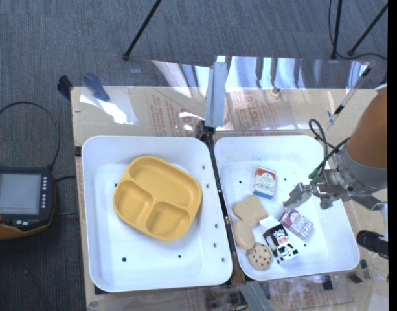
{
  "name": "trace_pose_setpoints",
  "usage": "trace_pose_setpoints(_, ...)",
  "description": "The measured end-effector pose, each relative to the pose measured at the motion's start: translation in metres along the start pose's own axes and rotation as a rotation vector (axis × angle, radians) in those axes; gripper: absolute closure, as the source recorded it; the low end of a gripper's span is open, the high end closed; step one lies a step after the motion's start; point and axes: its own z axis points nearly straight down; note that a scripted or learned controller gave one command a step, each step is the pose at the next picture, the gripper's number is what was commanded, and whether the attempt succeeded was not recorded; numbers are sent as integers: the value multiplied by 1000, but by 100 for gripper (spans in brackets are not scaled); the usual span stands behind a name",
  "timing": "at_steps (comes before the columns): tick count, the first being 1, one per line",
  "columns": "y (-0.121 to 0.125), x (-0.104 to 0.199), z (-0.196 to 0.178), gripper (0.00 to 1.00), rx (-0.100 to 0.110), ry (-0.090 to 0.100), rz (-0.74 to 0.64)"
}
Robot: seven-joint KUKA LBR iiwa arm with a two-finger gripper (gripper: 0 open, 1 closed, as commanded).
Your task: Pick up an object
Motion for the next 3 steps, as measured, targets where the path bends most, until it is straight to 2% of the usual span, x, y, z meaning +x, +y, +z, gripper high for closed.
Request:
trace_pose_setpoints(1, 23, 3, 122, 0, 4, 1, 1)
trace_pose_setpoints(2, 20, 18, 137, 0, -19, -9, 10)
trace_pose_setpoints(3, 21, 16, 129, 100, -18, -7, 17)
